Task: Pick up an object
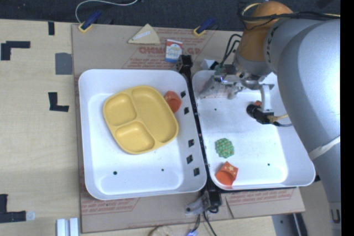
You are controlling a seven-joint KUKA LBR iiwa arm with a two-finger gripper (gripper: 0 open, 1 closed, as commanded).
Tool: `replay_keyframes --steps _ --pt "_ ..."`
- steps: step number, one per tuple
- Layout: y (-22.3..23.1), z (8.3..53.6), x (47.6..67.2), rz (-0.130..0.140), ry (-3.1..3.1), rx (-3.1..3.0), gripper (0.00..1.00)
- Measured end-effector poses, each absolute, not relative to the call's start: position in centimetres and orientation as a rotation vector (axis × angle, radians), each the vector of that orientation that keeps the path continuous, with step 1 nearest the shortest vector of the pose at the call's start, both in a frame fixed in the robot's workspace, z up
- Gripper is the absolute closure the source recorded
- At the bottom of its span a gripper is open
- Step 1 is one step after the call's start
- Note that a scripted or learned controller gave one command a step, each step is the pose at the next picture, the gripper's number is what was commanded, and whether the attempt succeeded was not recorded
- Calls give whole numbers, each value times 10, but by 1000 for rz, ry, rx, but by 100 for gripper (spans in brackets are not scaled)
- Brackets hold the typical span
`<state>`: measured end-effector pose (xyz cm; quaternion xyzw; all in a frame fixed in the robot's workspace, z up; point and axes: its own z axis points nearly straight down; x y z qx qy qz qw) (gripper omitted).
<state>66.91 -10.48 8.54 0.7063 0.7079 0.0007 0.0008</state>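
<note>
Reaching in from the right, the grey arm has its wrist over the far edge of the right bin, with the gripper near that bin's far-left corner. Whether it is apart or together I cannot tell, since the wrist hardware hides it, and nothing shows between its parts.

Candidates for picking lie well away from it. A small green knobbly ball sits on the right bin's floor toward its left wall, and an orange-red block lies just nearer, close to the near-left corner. The left bin carries a yellow divided plate, tilted across its middle, with a small orange cup touching the plate's far-right edge, beside the divider between the bins.

My judgement: the arm is placed for an approach and no grasp has been made yet; the ball and block, lying apart on open floor, look the easiest targets.
</note>
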Motion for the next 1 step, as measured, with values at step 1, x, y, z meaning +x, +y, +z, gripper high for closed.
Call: replay_keyframes --steps 1 --pt "-105 96 669 -2 2223 2216 100"
